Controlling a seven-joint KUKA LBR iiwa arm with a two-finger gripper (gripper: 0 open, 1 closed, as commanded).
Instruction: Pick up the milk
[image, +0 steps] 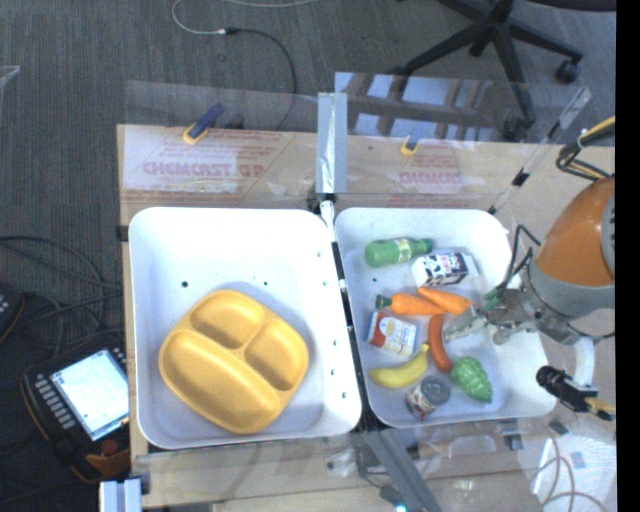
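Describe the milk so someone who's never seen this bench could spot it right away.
Look in the right bin, near its far edge. The milk is the small white carton with black cow patches, lying beside the green bottle and above the carrots; nothing else there is black and white.

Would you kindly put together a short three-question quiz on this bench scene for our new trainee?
1. True or false: the milk carton lies in the right bin.
2. Which item sits in the left bin? A) the banana B) the yellow divided tray C) the can
3. Fill in: the green bottle lies just to the ____ of the milk carton in the camera view.

Key
1. True; it lies near the far edge, beside the bottle.
2. B; the yellow divided tray is there, while the banana and can lie in the right bin.
3. Left.
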